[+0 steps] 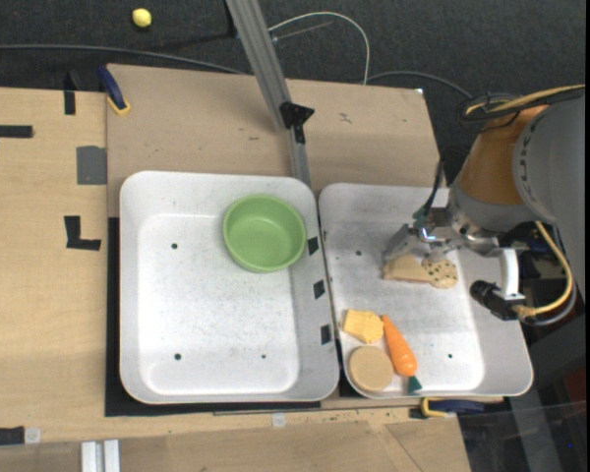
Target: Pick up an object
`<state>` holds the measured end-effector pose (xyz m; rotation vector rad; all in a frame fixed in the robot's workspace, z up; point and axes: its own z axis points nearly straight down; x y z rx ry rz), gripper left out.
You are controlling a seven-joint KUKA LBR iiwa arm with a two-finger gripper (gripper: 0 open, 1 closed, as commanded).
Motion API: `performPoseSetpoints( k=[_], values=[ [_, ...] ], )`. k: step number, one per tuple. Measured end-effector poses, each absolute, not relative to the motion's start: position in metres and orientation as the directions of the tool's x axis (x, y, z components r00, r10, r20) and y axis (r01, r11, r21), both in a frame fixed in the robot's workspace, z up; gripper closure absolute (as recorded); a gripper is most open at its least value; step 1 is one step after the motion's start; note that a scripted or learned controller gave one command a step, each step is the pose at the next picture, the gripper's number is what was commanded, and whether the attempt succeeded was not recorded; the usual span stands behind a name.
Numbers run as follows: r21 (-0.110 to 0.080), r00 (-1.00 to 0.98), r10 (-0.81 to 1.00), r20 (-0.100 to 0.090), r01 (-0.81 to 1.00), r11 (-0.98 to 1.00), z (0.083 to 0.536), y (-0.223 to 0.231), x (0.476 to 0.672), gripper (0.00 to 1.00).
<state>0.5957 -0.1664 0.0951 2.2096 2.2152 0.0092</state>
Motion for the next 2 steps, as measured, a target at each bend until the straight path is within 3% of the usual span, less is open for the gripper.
performPoseSetpoints(
  k=[1, 2],
  values=[
    [0.014, -0.005, 1.000, -0.004, 1.000, 0.005, 0.106, -0.165, 0.596, 1.00],
    [0.002, -0.001, 1.000, -0.001, 1.000, 0.001, 0.148, -0.165, 0.594, 1.00]
  ],
)
